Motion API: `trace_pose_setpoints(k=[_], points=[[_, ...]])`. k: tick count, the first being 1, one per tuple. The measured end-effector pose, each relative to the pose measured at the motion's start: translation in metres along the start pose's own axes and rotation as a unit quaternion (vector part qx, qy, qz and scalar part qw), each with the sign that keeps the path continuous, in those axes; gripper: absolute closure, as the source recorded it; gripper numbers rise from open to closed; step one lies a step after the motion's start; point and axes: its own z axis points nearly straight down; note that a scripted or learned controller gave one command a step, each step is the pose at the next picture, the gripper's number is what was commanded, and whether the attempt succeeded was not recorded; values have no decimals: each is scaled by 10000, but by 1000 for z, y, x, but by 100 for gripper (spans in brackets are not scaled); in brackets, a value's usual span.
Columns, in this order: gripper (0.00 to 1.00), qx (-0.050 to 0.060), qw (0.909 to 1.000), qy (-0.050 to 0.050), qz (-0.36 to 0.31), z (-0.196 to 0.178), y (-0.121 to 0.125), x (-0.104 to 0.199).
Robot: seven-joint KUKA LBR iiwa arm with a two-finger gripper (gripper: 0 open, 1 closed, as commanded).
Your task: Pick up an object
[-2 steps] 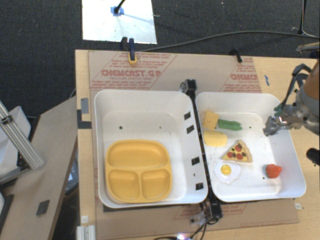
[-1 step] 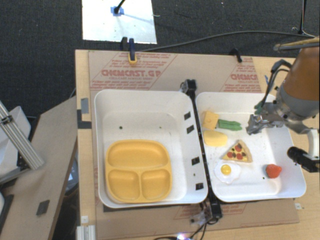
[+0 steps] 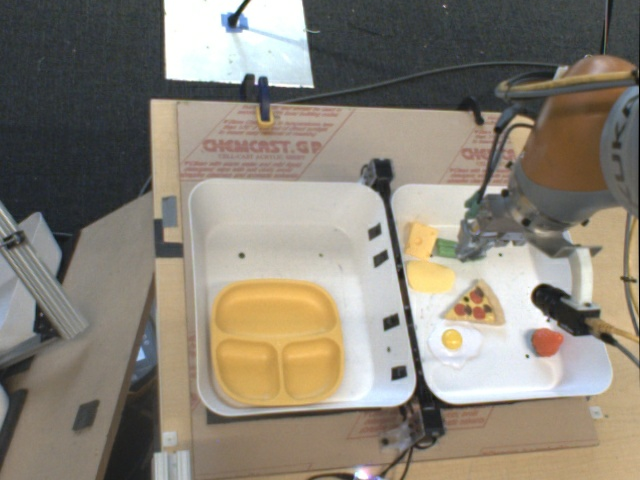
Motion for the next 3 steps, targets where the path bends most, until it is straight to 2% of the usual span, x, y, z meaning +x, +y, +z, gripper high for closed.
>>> trace_pose_setpoints(k=[1,2,3], points=[[100,2,10000,-2,5,-5,10,51],[100,16,10000,0,5,12,9,108],[100,8,10000,-5,12,21,17,153]])
